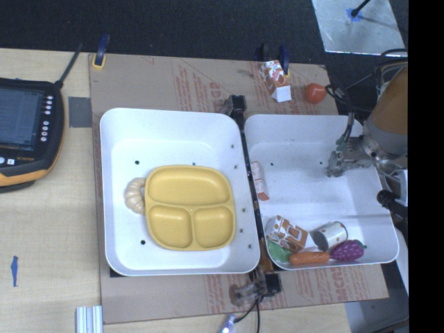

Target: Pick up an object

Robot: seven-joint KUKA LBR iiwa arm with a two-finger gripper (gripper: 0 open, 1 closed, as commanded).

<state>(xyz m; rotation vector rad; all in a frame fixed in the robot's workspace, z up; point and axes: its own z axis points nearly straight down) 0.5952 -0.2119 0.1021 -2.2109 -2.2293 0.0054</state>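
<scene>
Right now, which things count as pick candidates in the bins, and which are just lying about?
Candidates: yellow divided plate, carton, can, carrot, purple grapes, wrapped bar.

Lying about: tablet pendant, small carton and red ball outside the bins.

A cardboard-covered bench [173,82] bears two white bins: left bin [114,186], right bin [312,127]. Far of the right bin lie a small carton [275,78] and what looks like a tomato [315,93]. A pendant [24,130] rests far left.
</scene>
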